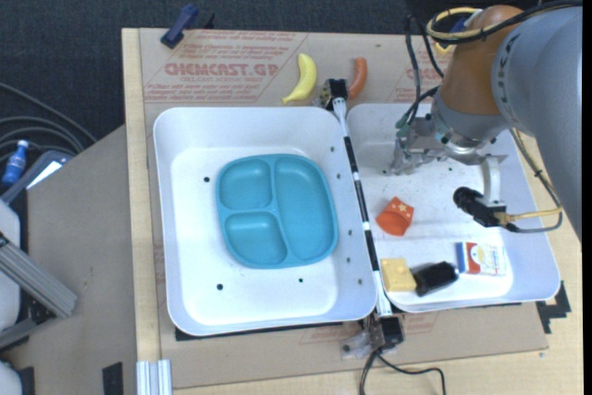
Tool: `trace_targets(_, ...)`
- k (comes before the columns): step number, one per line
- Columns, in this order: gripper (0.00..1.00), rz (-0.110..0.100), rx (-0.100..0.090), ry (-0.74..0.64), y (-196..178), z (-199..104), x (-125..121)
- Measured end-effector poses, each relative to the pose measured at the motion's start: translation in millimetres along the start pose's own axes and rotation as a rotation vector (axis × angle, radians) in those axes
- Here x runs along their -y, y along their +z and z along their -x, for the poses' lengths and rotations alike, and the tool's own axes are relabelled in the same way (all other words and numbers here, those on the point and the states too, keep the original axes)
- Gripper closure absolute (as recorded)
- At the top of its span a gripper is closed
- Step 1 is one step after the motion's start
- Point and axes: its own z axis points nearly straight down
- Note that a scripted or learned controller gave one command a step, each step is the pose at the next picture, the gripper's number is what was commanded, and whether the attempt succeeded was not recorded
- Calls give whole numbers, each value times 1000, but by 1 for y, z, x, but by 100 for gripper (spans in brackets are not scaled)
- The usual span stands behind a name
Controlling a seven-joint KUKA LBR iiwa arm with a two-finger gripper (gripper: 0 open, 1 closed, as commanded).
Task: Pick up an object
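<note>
My gripper [407,158] hangs low over the far left part of the right bin [532,277], pointing down at the bin floor with nothing seen in it. An orange-red block [395,217] lies a little nearer the front than the gripper, apart from it. At the bin's front left a pale yellow block [396,274] lies against a small black object [435,277]. A white packet with red and blue print [481,258] lies to their right.
The left bin [176,199] holds a blue divided plate [277,209]. Beyond the bins, on the bench, lie a banana [301,79] and an orange sausage-shaped thing [357,77]. A blue object [180,25] sits at the bench's far left corner.
</note>
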Motion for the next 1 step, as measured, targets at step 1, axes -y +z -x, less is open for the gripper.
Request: trace_targets(1, 0, 0, 0, 0, 0, 0, 0)
